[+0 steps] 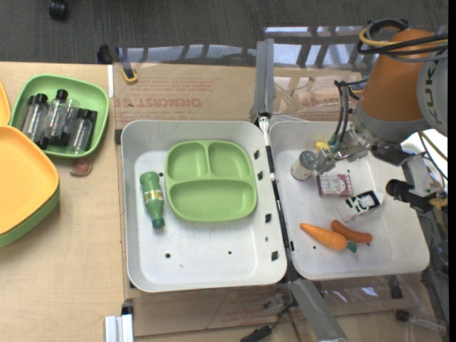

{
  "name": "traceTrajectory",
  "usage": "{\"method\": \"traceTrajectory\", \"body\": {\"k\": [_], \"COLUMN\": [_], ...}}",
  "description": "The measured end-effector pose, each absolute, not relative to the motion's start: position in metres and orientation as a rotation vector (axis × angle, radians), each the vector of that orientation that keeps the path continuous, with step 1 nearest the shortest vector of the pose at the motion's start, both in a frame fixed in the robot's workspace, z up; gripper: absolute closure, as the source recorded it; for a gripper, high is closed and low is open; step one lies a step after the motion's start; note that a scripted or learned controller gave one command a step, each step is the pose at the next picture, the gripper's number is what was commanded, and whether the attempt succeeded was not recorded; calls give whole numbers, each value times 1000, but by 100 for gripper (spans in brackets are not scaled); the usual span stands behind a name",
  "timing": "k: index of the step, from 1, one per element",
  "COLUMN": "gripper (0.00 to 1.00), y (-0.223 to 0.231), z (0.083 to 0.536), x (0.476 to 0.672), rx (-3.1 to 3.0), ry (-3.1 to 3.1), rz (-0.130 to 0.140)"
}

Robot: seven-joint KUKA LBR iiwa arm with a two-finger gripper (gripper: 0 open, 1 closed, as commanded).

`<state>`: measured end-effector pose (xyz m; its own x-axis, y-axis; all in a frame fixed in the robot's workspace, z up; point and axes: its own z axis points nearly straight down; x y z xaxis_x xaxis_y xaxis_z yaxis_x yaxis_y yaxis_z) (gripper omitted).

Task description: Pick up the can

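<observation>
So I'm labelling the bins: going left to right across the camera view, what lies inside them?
Green bottle → green divided plate → can → purple packet → black-and-white clip.

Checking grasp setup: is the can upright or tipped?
Upright, apparently: the can shows its round top to the camera, standing in the right bin beside the claw.

Robotics lab; caged bench (192, 95), office carpet (214, 6)

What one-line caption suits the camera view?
Arm's gripper beside the can in the right bin; green divided plate in the left bin.
</observation>
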<state>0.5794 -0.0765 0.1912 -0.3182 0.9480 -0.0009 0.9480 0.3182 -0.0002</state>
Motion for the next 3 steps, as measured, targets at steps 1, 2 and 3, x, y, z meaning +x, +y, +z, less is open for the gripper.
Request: {"method": "traceTrajectory", "body": {"k": [1,2,3], "gripper": [0,0,0], "y": [-77,-103,-158], "z": [191,112,106], "x": [579,624,604], "rx": [1834,2129,2019], "ry": [2550,2309,2379], "rz": [-1,-1,22]}}
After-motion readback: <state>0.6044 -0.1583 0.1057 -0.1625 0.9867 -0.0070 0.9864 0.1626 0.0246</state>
